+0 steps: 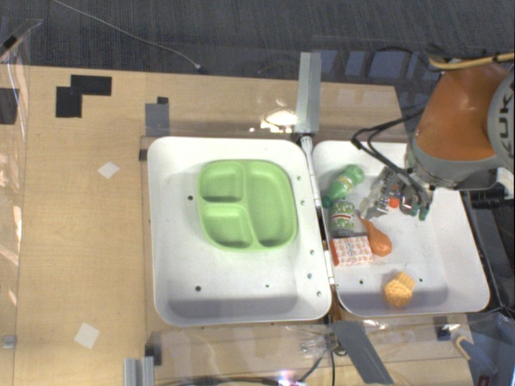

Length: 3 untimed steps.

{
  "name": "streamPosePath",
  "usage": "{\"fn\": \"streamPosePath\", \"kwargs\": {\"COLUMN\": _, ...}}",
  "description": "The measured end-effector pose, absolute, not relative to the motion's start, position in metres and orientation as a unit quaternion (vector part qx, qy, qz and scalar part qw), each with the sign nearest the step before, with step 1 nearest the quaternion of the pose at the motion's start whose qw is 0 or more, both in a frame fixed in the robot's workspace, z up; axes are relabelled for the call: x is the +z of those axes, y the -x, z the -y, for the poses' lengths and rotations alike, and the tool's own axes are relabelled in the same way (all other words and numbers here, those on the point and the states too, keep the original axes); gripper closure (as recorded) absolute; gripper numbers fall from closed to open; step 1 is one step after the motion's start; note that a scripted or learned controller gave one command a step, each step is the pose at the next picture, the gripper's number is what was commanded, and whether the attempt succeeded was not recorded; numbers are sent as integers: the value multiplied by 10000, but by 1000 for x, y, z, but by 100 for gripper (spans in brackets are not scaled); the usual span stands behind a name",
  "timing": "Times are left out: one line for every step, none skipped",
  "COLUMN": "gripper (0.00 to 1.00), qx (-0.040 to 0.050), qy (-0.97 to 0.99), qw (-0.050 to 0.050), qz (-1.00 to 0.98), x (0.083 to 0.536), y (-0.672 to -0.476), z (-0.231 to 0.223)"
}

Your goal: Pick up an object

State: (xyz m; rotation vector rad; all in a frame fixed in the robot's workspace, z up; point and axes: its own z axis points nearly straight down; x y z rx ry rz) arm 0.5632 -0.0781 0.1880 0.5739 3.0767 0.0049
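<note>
Three-compartment smooth green tray (245, 205), rounded corners.

pale wooden bench (88, 240) under everything, seen from above at a slant. two shallow white bins side by side on it, touching along a shared middle edge: left bin (173, 296), right bin (459, 284). grey upright post (309, 95) at the far end of the seam between them. black l-shaped mark (80, 93) on the wood toward the far left corner. small grey bracket (158, 117) just beyond the left bin's far left corner. two pale square patches flat on the wood, one far left (108, 169), one near left (87, 335). thin cable (121, 32) trailing across the dark floor beyond the bench.
</note>
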Motion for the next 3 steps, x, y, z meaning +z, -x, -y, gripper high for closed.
{"fn": "streamPosePath", "kwargs": {"gripper": 100, "qx": 19, "qy": -4369, "qw": 26, "qz": -8995, "x": 208, "y": -573, "z": 15}}
{"fn": "streamPosePath", "kwargs": {"gripper": 100, "qx": 6, "qy": -5878, "qw": 13, "qz": -8090, "x": 185, "y": -536, "z": 35}}
{"fn": "streamPosePath", "kwargs": {"gripper": 100, "qx": 34, "qy": -6676, "qw": 10, "qz": -7445, "x": 245, "y": -512, "z": -68}}
